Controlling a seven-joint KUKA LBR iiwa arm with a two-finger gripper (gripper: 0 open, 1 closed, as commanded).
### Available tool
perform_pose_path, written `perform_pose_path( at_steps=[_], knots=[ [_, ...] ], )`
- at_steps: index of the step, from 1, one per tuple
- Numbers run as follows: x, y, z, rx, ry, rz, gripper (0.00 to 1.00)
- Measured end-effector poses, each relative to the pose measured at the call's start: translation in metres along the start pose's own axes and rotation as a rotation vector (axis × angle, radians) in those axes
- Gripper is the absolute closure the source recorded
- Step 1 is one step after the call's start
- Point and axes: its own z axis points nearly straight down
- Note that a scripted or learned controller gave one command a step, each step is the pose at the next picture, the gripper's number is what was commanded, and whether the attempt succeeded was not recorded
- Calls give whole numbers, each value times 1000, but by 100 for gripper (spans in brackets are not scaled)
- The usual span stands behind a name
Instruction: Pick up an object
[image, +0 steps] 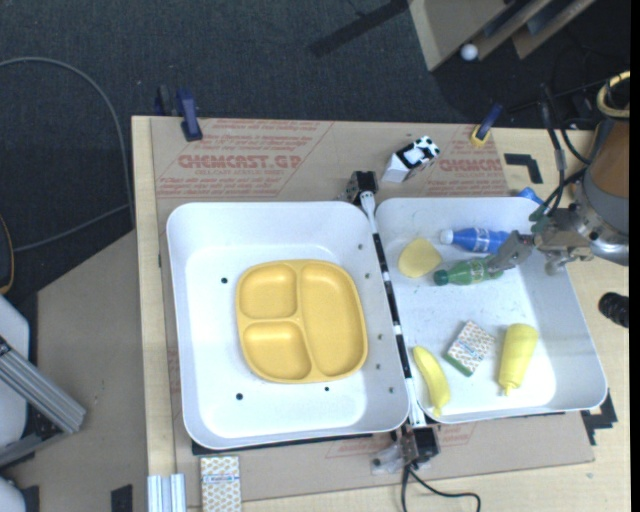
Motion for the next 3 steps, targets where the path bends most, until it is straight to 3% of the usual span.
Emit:
perform_pose_path(
  at_steps=[1, 2, 3],
  knots=[
    [-9, -56, 130, -4, -1, 0, 0],
    [33, 19, 126, -2, 0, -1, 0],
    [-5, 106, 136, 25, 5, 4, 0]
  ],
)
